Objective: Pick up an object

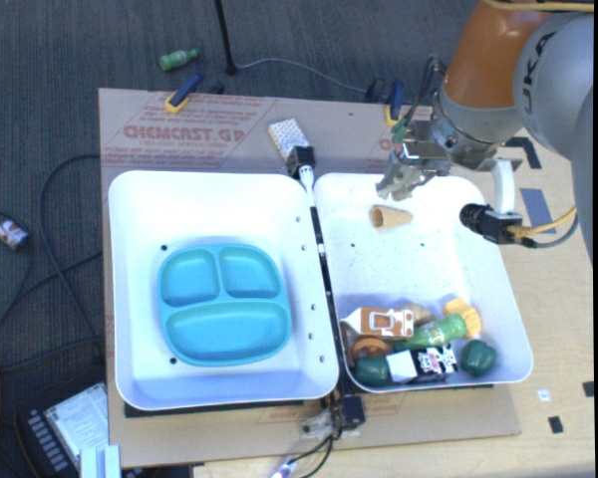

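Claw [399,182] hangs over the far end of the right bin [498,297], fingers slightly parted, nothing between them. Closest target: the small tan cone [389,216] lying on its side just near of the claw, alone on bare bin floor. I'd go for that, centre over it, straddle its narrow width, descend straight. Skip the toy pile [419,345] at the near end; too cluttered.

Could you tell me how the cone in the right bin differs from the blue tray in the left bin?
The cone is small and tan; the blue tray is far larger and split into three compartments. The cone lies on its side near the gripper; the blue tray sits flat, far from it. Each lies apart from other items, on a white bin floor.
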